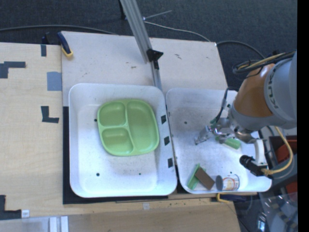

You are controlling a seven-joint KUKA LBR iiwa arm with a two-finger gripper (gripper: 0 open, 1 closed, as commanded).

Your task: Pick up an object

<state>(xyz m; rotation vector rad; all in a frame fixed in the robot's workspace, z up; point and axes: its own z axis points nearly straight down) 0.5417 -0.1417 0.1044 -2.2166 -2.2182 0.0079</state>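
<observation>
Gripper (205,135) fingers stand apart, clamped on nothing, low inside the right bin (183,105). Pick not yet made: the brown block (204,179) and small can (231,182) lie at this bin's near edge, untouched.

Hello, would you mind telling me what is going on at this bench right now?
A KUKA arm reaches in from the right, with its gripper low over the right bin. A small green object lies right beside the gripper, but whether it is gripped cannot be told. At the bin's near edge lie a green and brown block and a small can. The left bin holds a green divided plate, untouched.
</observation>
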